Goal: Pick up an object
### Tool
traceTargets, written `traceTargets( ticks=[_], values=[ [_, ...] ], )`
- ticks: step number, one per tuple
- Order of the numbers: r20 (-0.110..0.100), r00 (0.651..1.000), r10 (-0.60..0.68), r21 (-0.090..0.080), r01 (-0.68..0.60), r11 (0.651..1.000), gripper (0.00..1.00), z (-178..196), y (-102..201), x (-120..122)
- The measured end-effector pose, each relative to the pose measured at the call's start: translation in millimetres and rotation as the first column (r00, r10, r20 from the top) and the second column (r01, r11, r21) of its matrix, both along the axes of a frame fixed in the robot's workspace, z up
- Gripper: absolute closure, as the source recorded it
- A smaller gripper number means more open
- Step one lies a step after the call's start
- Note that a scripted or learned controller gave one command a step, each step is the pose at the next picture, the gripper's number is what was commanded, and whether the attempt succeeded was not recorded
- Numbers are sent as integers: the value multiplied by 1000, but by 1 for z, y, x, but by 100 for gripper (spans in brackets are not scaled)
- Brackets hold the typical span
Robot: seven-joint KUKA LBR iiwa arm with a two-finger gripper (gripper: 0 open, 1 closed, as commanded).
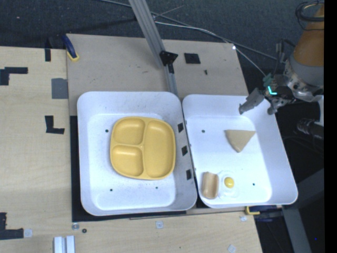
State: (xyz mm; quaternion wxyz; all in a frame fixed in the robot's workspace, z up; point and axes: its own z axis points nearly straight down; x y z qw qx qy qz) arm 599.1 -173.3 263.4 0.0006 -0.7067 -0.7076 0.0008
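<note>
In the right bin (263,157) lie a tan wedge-shaped piece (239,139), a small brown bread-like roll (209,184) and a toy fried egg (228,183) with a yellow yolk. The left bin (95,141) holds a yellow divided plate (142,147). My gripper (258,103) hangs above the right bin's far right corner, up and to the right of the wedge. Its two dark fingers stand apart with nothing between them.
A grey metal pole (150,28) slants down to the gap between the bins. The wooden bench (31,157) spreads to the left with black tape marks. A yellow-blue clip (70,47) sits at the board's far left corner. Cables run across the dark floor behind.
</note>
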Motion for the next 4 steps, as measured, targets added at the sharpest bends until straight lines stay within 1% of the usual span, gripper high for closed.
traceTargets(
  ticks=[1, 2, 3, 4],
  values=[
    [1, 1000, 0, 0, 0, 1000, 0, 0, 0, 0],
    [-3, 1000, 0, 0, 0, 1000, 0, -44, 5, 0],
    [-3, 1000, 0, 0, 0, 1000, 0, -104, 0, 5],
    [-3, 1000, 0, 0, 0, 1000, 0, -148, 0, 8]
  ],
)
